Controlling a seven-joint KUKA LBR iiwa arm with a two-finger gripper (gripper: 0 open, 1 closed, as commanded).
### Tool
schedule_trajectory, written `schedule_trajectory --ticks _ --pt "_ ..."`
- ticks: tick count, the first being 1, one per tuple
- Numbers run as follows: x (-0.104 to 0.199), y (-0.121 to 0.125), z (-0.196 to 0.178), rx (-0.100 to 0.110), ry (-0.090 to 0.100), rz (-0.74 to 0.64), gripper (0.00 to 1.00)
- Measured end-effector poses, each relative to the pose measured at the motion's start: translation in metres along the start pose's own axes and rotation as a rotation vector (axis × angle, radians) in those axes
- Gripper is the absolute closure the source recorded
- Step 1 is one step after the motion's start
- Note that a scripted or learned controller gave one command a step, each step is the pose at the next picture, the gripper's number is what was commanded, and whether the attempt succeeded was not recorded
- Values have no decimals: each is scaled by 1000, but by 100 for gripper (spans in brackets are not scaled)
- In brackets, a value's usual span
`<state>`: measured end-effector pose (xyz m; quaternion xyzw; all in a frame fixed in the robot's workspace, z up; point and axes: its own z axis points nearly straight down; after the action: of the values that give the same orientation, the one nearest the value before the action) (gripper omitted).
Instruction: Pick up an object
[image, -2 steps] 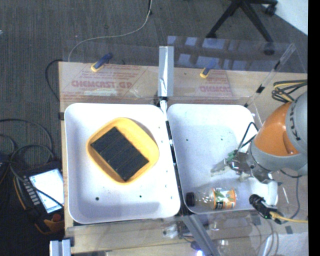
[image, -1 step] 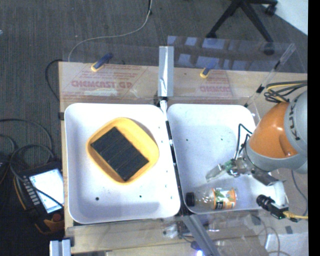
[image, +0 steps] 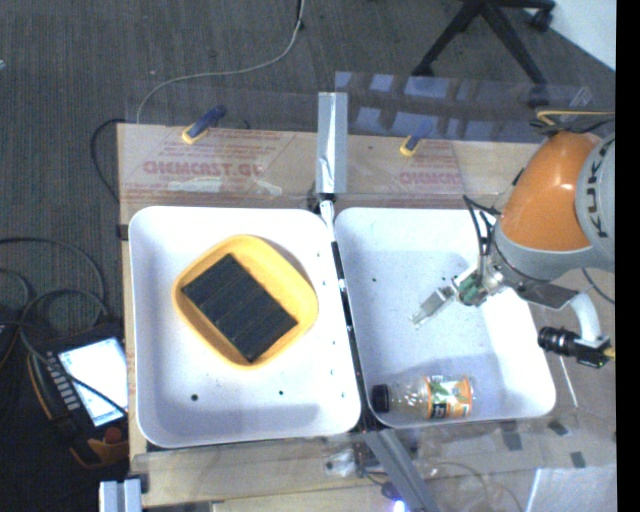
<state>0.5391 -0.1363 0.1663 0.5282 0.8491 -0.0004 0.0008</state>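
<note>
While the grey arm (image: 560, 215) with its glossy orange band is seen reaching in from the right, the bench (image: 250, 165) of pale, printed board is spread beneath two shallow white bins of smooth moulded plastic with rounded corners. The left bin (image: 160, 400) is largely taken up by a round-cornered yellow tray (image: 290, 272), on which a dark, ribbed rectangular slab (image: 238, 307) is laid at a slant; bare white floor is left along its lower and left sides. The right bin (image: 390, 270) is mostly bare, so wide room is offered across its upper and left floor. A clear plastic bottle (image: 425, 396) with a black cap and an orange-and-green label is laid on its side close to the near rim, at the lower left of that bin. The gripper (image: 432, 305), slim and metallic, is held over the middle of the right bin, well apart from the bottle and angled down to the left. Its fingers are seen close together with nothing between them, though the exact gap cannot be told.
</note>
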Motion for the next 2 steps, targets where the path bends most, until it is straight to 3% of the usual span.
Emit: schedule_trajectory --ticks 1,2 --pt "3 -55 74 -10 -5 54 0" --pt "-47 -73 73 -19 13 526 0"
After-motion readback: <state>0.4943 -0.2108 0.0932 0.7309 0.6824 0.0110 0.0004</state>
